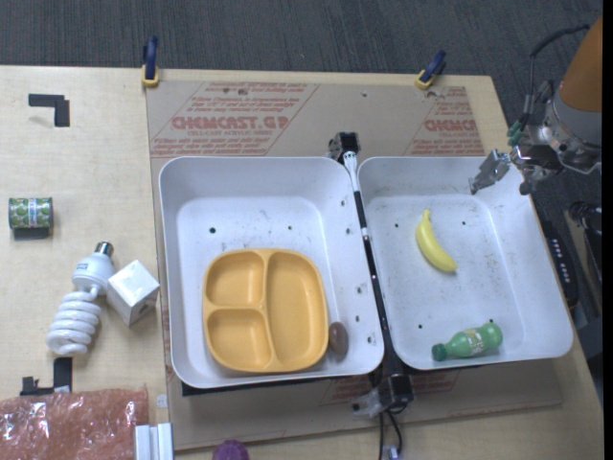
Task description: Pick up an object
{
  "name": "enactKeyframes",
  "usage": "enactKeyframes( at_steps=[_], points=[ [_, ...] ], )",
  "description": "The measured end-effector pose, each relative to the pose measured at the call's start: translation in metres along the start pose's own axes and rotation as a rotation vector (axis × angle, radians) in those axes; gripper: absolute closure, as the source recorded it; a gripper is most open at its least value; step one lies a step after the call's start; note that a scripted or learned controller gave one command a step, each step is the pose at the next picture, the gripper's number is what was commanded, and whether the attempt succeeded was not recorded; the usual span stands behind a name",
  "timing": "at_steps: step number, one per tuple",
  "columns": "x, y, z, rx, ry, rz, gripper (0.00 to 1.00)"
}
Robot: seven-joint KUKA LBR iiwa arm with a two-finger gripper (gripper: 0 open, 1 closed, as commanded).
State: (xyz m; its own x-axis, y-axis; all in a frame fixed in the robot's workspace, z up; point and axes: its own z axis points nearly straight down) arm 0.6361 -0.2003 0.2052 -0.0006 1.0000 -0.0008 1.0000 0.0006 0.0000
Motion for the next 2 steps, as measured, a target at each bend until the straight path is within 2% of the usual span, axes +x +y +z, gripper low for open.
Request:
enactKeyframes(
  at_steps=[1,2],
  points=[
    [-0.015,-0.027,0.106,0.001,0.002,0.000,0.00],
    [0.001,-0.118,0.113,0.000,0.000,0.002,0.00]
  ],
)
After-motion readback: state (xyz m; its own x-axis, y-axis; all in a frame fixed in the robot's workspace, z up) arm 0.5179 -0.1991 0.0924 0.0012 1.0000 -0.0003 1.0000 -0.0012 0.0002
